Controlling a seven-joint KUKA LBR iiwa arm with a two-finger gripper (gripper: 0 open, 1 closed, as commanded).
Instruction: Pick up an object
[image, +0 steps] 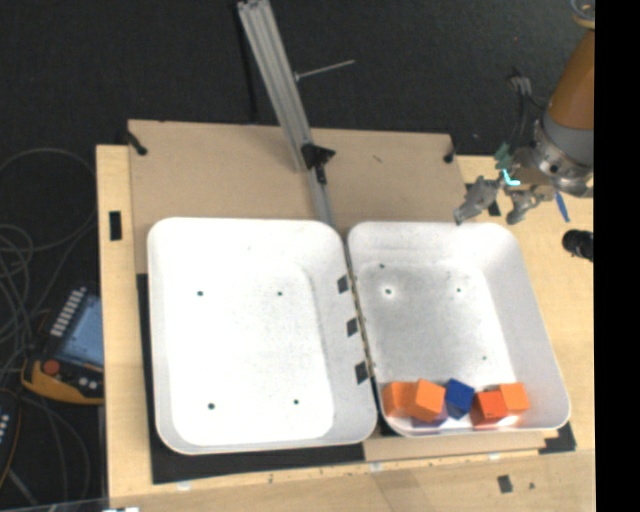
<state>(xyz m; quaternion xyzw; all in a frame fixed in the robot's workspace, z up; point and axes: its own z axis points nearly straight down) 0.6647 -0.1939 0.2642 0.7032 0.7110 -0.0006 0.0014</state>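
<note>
My gripper (496, 203) hovers open above the right bin's (530, 290) far right corner.
Orange blocks (415, 398) and a blue block (459, 396) line its near edge.

One fixed camera, mounted above the worktop (420, 160), looks down at a slant. Far enough back to take in both white bins: left bin (170, 300), right bin (520, 290), plus floor beyond the far edge. My arm (572, 95) enters at the frame's upper right.
</note>
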